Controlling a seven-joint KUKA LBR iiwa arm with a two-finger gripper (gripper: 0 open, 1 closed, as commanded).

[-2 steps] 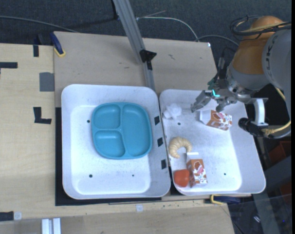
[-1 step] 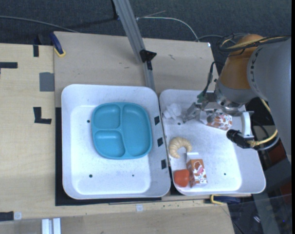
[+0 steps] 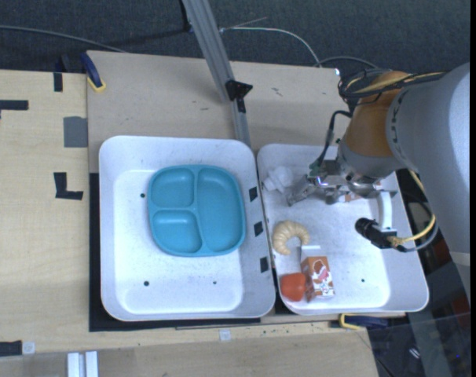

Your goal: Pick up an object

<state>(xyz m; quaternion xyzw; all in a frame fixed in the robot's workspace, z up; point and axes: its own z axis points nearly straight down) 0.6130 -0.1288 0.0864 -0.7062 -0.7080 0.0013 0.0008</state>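
- We see two shallow white bins side by side on the bench; the left bin (image 3: 120, 234) holds a blue divided plate (image 3: 197, 210), which lies flat near the middle of this bin.
- The right bin (image 3: 403, 285) holds the small objects: a pale croissant-shaped pastry (image 3: 290, 236), a red and white carton (image 3: 318, 277) and an orange-red round thing (image 3: 294, 287).
- The pastry lies near the left wall of the right bin, about in the middle of that wall.
- The carton lies just below the pastry, and the orange-red round thing touches its left side, close to the front corner of the bin.
- A clear crumpled thing (image 3: 276, 181) rests in the upper left corner of the right bin; what it is, we cannot tell.
- The arm (image 3: 426, 124) reaches in from the right, and its orange band (image 3: 371, 128) is above the upper part of the right bin.
- The gripper (image 3: 316, 188) is low over the upper part of the right bin, just right of the clear thing and above the pastry.
- We cannot tell the state of the gripper, and we see no object held by it.
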